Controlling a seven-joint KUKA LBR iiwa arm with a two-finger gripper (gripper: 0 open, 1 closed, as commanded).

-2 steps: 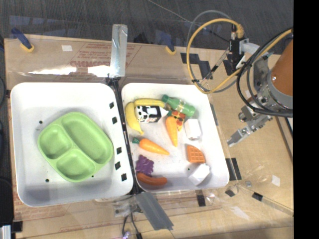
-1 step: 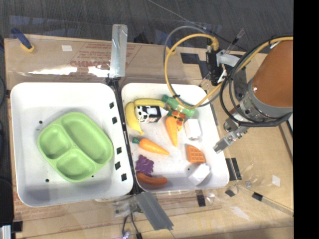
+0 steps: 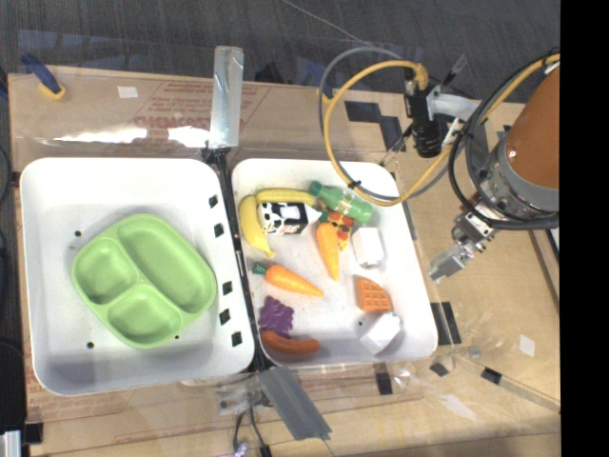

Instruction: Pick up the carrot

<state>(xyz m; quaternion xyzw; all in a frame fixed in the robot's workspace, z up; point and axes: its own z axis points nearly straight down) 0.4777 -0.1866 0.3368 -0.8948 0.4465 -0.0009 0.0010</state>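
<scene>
Two orange carrots lie in the right bin (image 3: 411, 255). One carrot (image 3: 292, 280) rests near the bin's middle, its thick end pointing left toward the divider. The other carrot (image 3: 328, 248) lies just above and to the right of it, tip pointing toward the near wall. My gripper (image 3: 447, 266) hangs outside the right bin, past its right wall and over the bench, well to the right of both carrots. Nothing shows in it.
Around the carrots in the right bin are a banana (image 3: 249, 225), a cow-print carton (image 3: 284, 219), a green bottle (image 3: 344, 201), a white block (image 3: 368, 247), a waffle (image 3: 374, 295), purple grapes (image 3: 276, 313) and a sausage (image 3: 290, 347). A green divided plate (image 3: 143, 276) sits in the left bin. Yellow cable (image 3: 328, 112) loops behind.
</scene>
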